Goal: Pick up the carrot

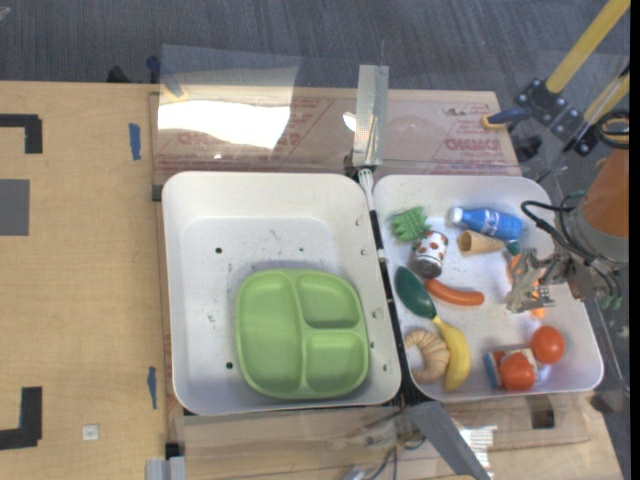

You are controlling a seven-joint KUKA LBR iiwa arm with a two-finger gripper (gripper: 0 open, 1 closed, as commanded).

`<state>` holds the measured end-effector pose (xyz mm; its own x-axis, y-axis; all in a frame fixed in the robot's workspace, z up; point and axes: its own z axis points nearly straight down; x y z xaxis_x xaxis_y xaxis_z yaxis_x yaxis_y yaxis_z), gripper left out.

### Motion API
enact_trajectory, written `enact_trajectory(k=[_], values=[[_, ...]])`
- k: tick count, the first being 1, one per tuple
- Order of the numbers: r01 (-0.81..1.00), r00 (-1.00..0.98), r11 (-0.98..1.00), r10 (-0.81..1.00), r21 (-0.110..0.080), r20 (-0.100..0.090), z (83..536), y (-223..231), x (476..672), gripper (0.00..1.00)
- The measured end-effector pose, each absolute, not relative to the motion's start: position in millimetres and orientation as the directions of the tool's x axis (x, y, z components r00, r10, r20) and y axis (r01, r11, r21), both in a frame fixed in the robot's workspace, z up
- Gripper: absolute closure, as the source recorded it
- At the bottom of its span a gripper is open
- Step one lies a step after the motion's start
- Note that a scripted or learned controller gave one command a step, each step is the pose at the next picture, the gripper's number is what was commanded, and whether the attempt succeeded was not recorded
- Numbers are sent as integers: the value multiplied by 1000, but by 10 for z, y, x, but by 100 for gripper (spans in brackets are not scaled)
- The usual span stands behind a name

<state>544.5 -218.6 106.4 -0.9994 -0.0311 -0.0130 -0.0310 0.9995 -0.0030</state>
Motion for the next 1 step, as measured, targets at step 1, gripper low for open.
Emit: enact_trajectory(k=[1], values=[[-140,-990,990,-140,-2,-12,1615,-1543,5450,100]])
